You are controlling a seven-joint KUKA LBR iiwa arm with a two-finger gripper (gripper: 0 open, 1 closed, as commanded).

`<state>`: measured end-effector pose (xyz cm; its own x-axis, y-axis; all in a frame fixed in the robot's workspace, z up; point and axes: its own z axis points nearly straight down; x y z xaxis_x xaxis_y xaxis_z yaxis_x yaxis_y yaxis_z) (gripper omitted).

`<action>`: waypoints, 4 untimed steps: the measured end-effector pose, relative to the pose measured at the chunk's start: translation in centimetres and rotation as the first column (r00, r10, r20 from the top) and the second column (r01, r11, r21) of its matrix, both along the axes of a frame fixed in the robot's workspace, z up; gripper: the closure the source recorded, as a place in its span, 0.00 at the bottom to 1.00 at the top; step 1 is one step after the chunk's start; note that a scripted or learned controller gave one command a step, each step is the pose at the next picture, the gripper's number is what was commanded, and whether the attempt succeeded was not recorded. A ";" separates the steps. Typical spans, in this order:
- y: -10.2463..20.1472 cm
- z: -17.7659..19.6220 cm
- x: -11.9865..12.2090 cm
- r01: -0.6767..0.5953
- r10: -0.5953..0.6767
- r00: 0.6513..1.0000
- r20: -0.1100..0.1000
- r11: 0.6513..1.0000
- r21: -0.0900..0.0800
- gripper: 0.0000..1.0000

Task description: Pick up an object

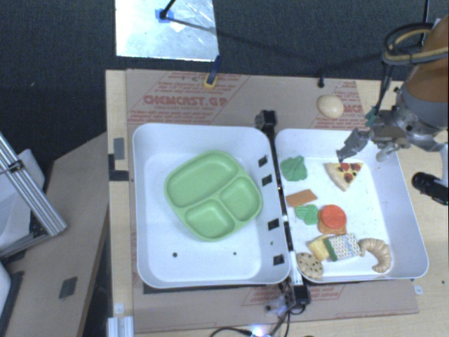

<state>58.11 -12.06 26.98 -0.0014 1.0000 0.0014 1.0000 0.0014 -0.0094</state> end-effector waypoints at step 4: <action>-0.4 -17.1 0.4 0.001 -0.001 1.000 0.008 1.000 -0.001 0.00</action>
